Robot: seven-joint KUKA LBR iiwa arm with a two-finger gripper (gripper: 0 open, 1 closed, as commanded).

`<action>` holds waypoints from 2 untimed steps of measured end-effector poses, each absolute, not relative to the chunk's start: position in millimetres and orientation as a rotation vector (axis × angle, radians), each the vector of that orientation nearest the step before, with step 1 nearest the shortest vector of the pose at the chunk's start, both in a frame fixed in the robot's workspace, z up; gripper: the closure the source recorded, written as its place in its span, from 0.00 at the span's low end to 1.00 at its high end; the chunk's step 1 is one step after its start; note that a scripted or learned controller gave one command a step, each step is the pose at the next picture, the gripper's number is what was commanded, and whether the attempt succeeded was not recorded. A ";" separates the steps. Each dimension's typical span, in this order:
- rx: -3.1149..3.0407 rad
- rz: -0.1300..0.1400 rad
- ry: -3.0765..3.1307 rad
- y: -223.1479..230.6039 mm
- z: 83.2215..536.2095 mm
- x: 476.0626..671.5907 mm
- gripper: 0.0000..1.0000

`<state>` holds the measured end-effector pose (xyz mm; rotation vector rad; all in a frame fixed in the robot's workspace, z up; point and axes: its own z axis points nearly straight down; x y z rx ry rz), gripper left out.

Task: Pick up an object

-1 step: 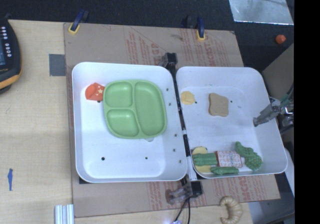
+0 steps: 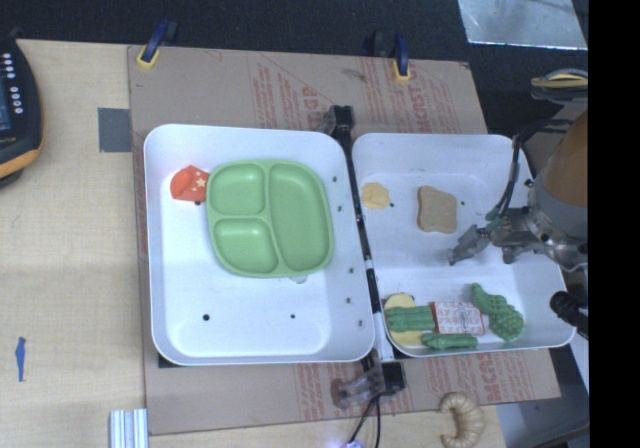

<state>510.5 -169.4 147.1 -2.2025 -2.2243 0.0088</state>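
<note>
Bins sit side by side on a cardboard sheet [image 2: 250, 86] clamped to the bench. Left bin [image 2: 180, 326]: a green divided plate [image 2: 270, 217] lies toward the back, its three compartments bare; a small red object [image 2: 187, 183] touches the plate's left rim, near the bin's back left corner. Right bin [image 2: 400, 151]: a small yellow round piece [image 2: 375, 196] lies near the back left corner, and a tan bread-like slice [image 2: 436, 209] lies to its right, apart from it. Along the front edge, a cluster of toy food: green bean-like pieces [image 2: 410, 319], a red-and-white packet [image 2: 459, 316] and a knobbly green piece [image 2: 498, 311], all touching or overlapping. Gripper [image 2: 490, 239] hovers at the right side of the right bin, above the cluster and right of the slice, fingers spread apart with nothing between them.
</note>
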 end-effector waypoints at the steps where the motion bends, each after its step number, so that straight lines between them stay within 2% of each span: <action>1: -2.215 0.001 -2.231 -212.9 89.9 572.0 0.00; 2: -2.217 -0.003 -2.231 -211.8 93.3 636.8 0.00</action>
